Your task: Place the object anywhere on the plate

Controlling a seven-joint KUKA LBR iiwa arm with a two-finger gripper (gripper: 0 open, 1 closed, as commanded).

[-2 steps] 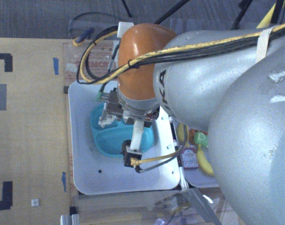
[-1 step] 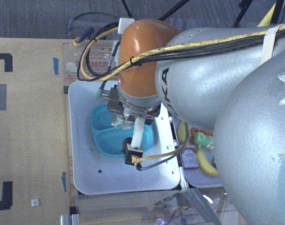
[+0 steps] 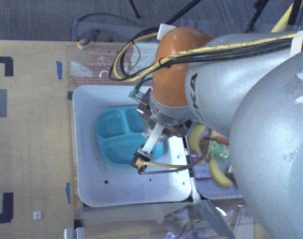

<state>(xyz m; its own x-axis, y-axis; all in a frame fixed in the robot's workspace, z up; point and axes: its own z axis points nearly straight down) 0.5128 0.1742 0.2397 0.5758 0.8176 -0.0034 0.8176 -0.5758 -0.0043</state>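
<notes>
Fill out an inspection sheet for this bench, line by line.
Surface: pale bench with blue tape marks.
Job's things: blue plate in the left bin; nothing seen on its visible part.
Clutter: bananas in the right bin.
Claw: over the plate's right side.
Cables: yellow and black cables looped behind the left bin.
Surroundings: grey carpet, stand legs.
</notes>
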